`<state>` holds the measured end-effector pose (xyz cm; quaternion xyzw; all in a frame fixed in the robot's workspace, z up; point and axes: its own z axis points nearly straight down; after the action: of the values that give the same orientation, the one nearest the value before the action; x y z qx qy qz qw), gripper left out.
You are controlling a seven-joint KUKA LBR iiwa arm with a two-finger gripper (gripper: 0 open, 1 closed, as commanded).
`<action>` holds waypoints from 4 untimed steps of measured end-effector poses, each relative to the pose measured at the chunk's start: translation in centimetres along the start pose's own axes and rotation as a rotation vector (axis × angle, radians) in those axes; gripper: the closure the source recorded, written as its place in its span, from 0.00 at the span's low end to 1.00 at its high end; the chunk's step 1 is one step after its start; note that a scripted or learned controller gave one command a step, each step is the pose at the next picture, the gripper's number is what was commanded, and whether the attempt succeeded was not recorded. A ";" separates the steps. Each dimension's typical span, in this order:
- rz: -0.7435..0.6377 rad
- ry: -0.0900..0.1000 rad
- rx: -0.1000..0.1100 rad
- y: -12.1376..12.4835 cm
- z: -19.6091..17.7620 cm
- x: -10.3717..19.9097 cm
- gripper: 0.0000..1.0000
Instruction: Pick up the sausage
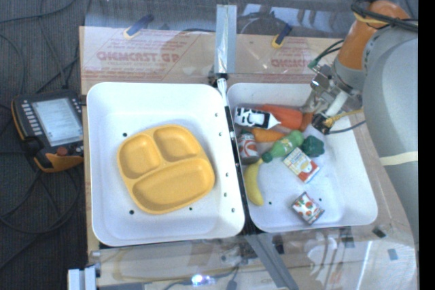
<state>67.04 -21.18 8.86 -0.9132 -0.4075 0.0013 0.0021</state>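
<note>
— Where's the arm at with the sausage?

— Just at the approach, I'd say. The gripper hangs over the far right corner of the right bin, next to the sausage's right end. Nothing's lifted yet. Whether the fingers are spread or pressed together, I can't tell from here; they're a dark blur against the wrist.

— And the sausage?

— That reddish-orange piece along the bin's far wall, I reckon. Just left of it and touching is a black-and-white bottle. In front of the sausage lie a small carrot and a green bottle, crowded close.

— So what next?

— It'd need to shift a touch left, come down over the sausage's middle and close across its width, keeping off the wall and the green bottle.

— What else is in there?

— A dark green lump right of the green bottle, a small carton, a banana, a red can by the divider, another little box nearest us. The left bin holds a yellow tray.
</note>
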 end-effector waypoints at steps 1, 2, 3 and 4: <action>0.003 -0.002 0.002 0.1 -0.3 -0.3 0.00; 0.003 -0.002 0.002 0.1 -0.3 -0.3 0.00; 0.003 -0.002 0.002 0.1 -0.3 -0.2 0.00; 0.003 -0.002 0.002 0.1 -0.3 -0.2 0.00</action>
<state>66.97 -21.45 9.15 -0.9138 -0.4062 0.0027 0.0027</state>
